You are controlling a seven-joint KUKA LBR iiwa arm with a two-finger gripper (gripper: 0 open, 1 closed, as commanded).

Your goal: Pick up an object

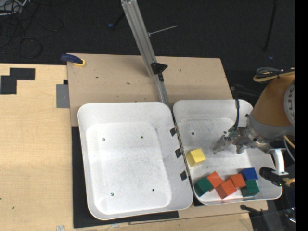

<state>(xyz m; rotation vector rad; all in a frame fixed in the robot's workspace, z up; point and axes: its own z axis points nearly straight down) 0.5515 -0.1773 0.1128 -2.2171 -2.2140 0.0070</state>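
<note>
While the gripper (230, 143) hangs with fingers spread and holding nothing, just right of the yellow block (196, 156), a slightly wrong descent may only push it away.

We see the claw (230, 143) low over the right bin (207, 113), its two fingers spread apart with nothing between them. Just beside it to the left lies a yellow cube (196, 156), while orange cubes (226, 184), green cubes (204, 186) and a blue cube (249, 173) cluster along the near wall; the left bin (96, 114) sits alongside on the bench (115, 78).
</note>
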